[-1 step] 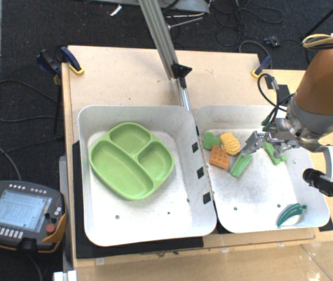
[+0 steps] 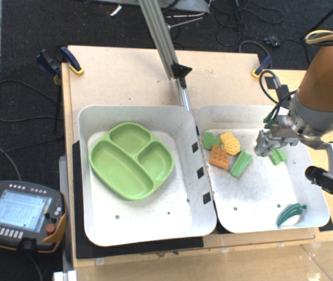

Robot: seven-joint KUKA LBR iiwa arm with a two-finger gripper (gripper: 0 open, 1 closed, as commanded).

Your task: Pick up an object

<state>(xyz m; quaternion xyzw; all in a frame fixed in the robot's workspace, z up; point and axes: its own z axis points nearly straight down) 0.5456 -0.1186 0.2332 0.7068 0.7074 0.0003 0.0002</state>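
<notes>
1. A small green piece (image 2: 278, 156) lay in the right bin (image 2: 260, 215), just beside and right of the gripper (image 2: 264, 146), partly covered by it; touching or apart could not be told.
2. Whether the jaws were apart or closed could not be told; nothing was visibly held between them.
3. Left of the gripper sat a cluster: a yellow corn-like toy (image 2: 231, 143), an orange waffle-like block (image 2: 218, 157), a green block (image 2: 211, 140) and a green stick (image 2: 241, 164), all close together, the corn touching the waffle.
4. A teal and white object (image 2: 291, 214) lay near the right bin's front right corner, well apart from the cluster; its shape was hard to make out.
5. The left bin (image 2: 137, 221) held a green divided plate (image 2: 131, 160) with three compartments.
6. The arm (image 2: 325, 86) was cut off at the right edge; its wrist hid the gripper's upper part.
7. A teach pendant (image 2: 20, 212) sat on the floor at the left.
</notes>
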